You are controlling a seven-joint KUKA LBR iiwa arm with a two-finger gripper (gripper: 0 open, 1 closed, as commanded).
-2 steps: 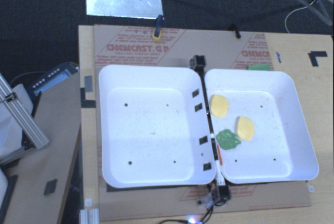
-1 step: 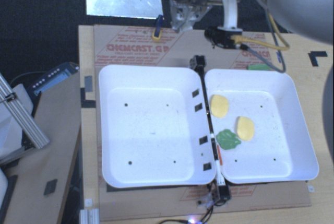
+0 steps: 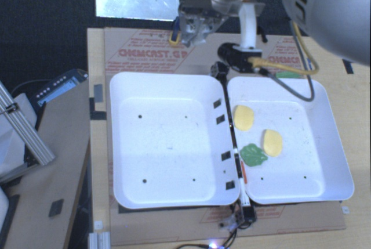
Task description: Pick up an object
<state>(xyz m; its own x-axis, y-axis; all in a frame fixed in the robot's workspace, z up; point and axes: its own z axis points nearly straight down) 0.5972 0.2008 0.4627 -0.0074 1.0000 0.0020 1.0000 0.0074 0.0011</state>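
A: On the left sits the left bin, bare white floor with a few dark dots. Nothing to pick there, I'd say.

B: Agreed. And the gripper?

A: Up at the top, above the far edge of that bin, over the cardboard with the red lettering. It hangs high, well apart from anything worth grabbing. Whether it is open or closed I cannot tell; the head is a blur of metal from this angle.

B: So the targets are further right.

A: Yes. In the right bin, three pieces lie near its left wall: one yellow piece towards the back, a green piece in front of it, and a second yellow piece just right of the green, touching or nearly touching it.

B: Which would you go for?

A: The back yellow one. It lies apart from the other two, so the descent should not nudge a neighbour. But it is close to the divider, so I would line the fingers up along the wall, not across it.

B: And the approach?

A: Travel right and towards the front, centre over the piece, then come straight down. All three look flat and low, so the tips must reach almost to the floor, or they will close on air.
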